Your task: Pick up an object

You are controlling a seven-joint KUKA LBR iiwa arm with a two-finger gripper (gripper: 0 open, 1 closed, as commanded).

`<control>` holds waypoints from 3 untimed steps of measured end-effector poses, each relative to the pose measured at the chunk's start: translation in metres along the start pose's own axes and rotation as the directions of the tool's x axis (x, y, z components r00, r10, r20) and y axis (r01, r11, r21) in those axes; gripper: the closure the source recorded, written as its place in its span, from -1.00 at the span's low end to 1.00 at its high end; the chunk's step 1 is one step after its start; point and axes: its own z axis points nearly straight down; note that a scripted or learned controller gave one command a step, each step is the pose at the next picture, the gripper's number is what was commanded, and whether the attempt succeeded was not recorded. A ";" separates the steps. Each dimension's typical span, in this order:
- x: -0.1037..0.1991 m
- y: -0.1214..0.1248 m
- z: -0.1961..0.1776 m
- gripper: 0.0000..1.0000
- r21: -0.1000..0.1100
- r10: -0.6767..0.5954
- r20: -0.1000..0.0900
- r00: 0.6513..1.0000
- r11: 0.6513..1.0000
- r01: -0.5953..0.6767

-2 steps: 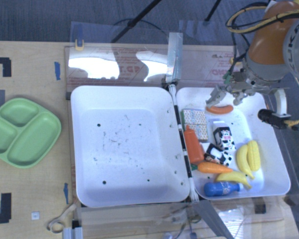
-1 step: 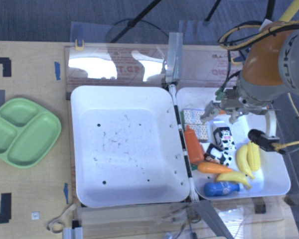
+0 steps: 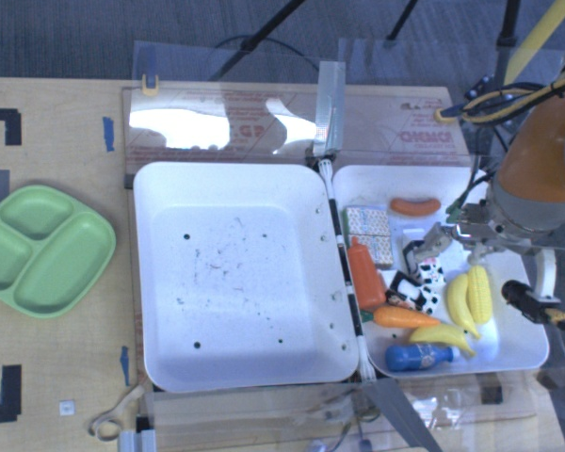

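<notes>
The right bin [image 3: 527, 347] holds several toy items: a reddish sausage [image 3: 414, 206], a patterned square packet [image 3: 369, 230], a red-orange bottle-shaped piece [image 3: 363, 273], a carrot [image 3: 410, 316], a yellow corn cob [image 3: 479, 295], a banana [image 3: 446, 335], a blue bottle [image 3: 419, 356] and a small black-and-white toy [image 3: 427, 288]. My gripper [image 3: 420, 256] reaches in from the right and hangs low over the middle of this bin. It sits just above the black-and-white toy, right of the packet. Its tip is dark and small against the clutter.
The left bin [image 3: 160, 196] lies beside the right one, with a metal divider post [image 3: 329, 102] at the back between them. A green divided plate [image 3: 42, 250] rests on the bench at far left. Scissors [image 3: 111, 420] lie at the bench's front left.
</notes>
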 end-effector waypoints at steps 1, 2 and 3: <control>-0.008 0.074 0.060 -1.00 -0.005 0.158 0.001 0.987 0.987 -0.158; -0.007 0.075 0.048 1.00 -0.010 0.156 0.001 0.988 0.988 -0.156; -0.006 0.064 -0.031 1.00 -0.002 0.195 0.001 0.981 0.981 -0.195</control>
